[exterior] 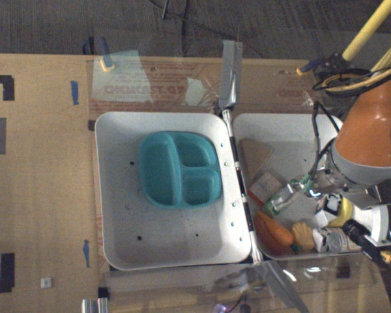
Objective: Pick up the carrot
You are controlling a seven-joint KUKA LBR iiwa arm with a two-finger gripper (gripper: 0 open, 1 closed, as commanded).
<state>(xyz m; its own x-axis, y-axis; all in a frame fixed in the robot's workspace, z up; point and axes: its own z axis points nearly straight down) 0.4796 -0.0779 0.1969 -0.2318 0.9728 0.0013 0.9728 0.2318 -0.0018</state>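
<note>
The carrot [275,231] is orange and lies at the front left of the right bin [293,139], close to the wall shared with the left bin. My gripper [326,191] hangs over the right side of that bin, under the grey wrist and its orange band [373,130]. It is up and to the right of the carrot, clearly apart from it. The wrist hides much of the gripper.
A teal divided plate [180,169] lies in the left bin [117,227]. Around the carrot lie a green-tinted bottle [285,199], a tan block [265,185], a brown wedge [256,152], a beige lump [304,236], a yellow piece [345,210] and white items [329,240].
</note>
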